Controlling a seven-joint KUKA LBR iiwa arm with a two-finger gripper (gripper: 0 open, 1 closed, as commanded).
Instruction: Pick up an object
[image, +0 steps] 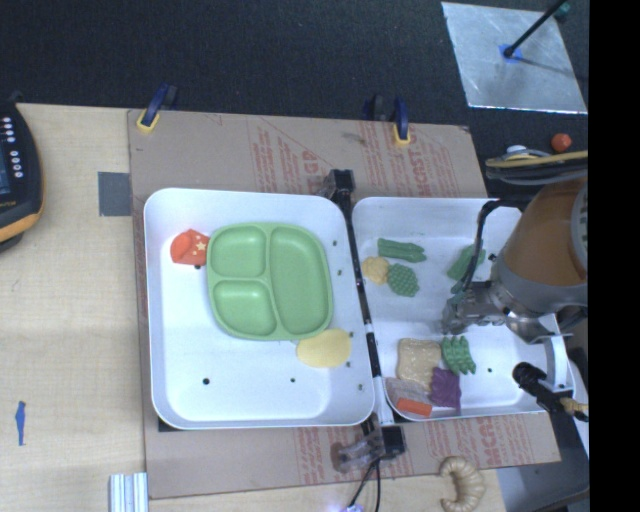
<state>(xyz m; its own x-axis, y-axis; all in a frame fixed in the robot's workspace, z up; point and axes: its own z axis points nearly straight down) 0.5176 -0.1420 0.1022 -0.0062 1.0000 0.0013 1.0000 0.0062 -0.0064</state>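
Bins: two, white, side by side on cardboard (250, 150) that covers the tabletop (60, 330). Left bin (180, 390) holds one green three-compartment plate (270, 280), one red piece (187, 247) touching the plate's left edge, and one yellow piece (324, 348) just below the plate's lower right corner. Right bin (500, 390) holds a small yellow piece (375, 268), a long green piece (401, 249), a green ridged piece (404, 280), a green piece (464, 264) partly behind the arm, a green spiky piece (458, 354), a tan block (418, 358), a purple piece (445, 387) and an orange-red piece (413, 407); the last three lie touching in the bin's lower left corner.

Tool (462, 315) sits low in the right bin, just above the green spiky piece; whether its tips are apart or together cannot be told, and nothing is seen between them.

Clamps: three on the cardboard's far edge, one yellow-tipped (155, 105) and two at the middle (390, 115). Red lettering on the cardboard is too blurred to read. One curled tan object (462, 482) lies on the cardboard below the right bin.
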